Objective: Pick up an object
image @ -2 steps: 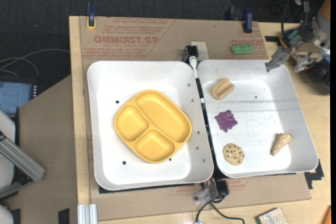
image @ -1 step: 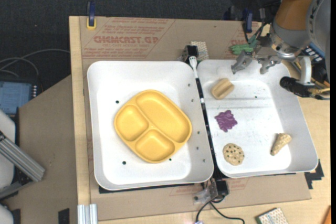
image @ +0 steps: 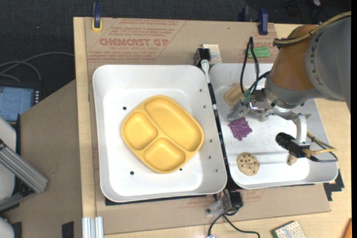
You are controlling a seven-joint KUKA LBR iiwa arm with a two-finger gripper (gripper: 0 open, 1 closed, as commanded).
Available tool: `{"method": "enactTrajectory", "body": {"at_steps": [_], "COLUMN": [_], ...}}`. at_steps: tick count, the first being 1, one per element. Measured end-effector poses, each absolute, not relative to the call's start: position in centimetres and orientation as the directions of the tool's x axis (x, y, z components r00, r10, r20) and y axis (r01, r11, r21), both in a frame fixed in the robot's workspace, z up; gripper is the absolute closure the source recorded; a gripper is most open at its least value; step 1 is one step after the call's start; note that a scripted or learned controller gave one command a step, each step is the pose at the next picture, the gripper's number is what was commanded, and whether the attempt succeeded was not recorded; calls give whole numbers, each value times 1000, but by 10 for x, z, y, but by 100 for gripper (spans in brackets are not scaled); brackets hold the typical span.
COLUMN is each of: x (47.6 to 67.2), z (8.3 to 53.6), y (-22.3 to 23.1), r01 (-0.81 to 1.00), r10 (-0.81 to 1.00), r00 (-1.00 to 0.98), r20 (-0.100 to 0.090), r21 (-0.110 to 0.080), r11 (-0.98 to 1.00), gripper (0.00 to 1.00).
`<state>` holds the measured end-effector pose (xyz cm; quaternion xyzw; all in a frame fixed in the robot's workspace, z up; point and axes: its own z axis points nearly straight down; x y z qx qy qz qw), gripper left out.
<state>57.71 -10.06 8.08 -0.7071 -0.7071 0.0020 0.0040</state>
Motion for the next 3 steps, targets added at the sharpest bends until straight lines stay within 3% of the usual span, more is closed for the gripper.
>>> {"method": "enactTrajectory", "body": {"at_steps": [1,2,3], "x": [661,659,587], "z": [86,96,191], "y": [-103,-103,-57], "r01": [1000,1000,1000], "r10": [1000,1000,1000], "r00": [-3,-1,-3], "r20": [-2,-2,3], "r21": [9,5,2], "r11": [3,1,3], "gripper": [0,100,100]}}
